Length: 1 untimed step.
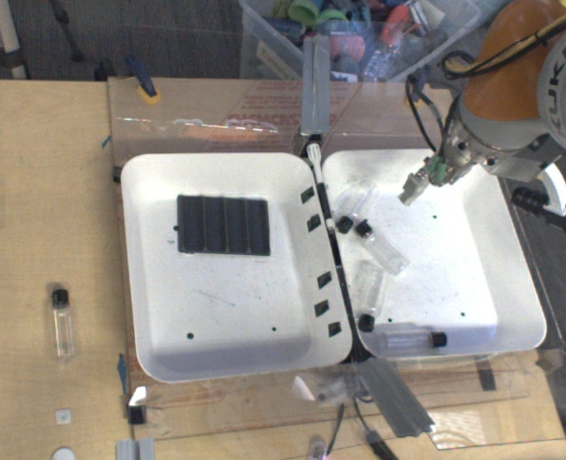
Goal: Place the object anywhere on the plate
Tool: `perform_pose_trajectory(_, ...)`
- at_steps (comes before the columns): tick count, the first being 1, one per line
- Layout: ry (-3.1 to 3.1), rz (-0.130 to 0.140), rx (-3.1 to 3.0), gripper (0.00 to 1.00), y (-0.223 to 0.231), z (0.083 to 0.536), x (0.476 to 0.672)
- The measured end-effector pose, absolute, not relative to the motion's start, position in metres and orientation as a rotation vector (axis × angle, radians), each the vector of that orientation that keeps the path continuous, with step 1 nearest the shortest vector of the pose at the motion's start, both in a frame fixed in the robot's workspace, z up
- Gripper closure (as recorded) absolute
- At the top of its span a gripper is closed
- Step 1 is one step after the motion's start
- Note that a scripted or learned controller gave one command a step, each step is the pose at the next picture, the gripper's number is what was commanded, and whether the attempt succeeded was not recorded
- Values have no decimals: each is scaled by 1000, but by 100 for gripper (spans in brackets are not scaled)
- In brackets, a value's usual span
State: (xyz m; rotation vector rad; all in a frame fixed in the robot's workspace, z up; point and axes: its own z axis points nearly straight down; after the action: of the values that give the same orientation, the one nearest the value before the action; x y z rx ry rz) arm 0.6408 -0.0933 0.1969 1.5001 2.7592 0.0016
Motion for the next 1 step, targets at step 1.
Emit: perform_pose_trajectory(1, 2572, 3, 1796, 100, -74, 259, 665)
